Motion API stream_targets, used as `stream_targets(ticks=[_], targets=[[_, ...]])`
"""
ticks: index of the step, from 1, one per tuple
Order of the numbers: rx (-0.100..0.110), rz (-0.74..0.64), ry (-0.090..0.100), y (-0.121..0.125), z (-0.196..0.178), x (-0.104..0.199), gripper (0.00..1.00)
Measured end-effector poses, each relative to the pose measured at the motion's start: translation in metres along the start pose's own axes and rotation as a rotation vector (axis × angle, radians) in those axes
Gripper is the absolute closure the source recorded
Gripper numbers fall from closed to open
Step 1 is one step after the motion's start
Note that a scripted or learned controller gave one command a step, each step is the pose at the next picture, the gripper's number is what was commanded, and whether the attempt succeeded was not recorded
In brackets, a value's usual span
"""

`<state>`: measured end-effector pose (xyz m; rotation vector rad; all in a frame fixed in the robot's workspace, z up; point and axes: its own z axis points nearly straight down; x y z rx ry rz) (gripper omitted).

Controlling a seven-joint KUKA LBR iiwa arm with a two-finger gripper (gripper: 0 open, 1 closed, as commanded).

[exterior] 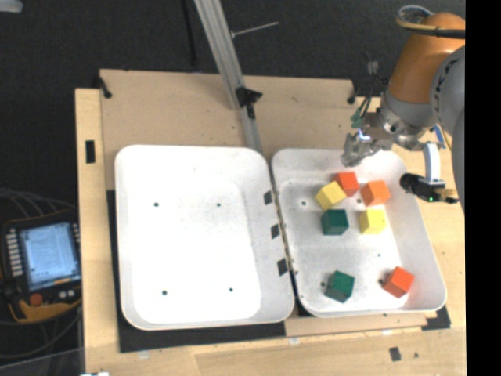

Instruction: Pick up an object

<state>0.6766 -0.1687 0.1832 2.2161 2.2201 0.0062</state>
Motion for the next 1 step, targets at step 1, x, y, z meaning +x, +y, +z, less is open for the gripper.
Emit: stream_targets(ticks=[1], targets=[[-0.003, -0.004, -0.001, -0.0049, -0.0606, 0.0043, 1.0]])
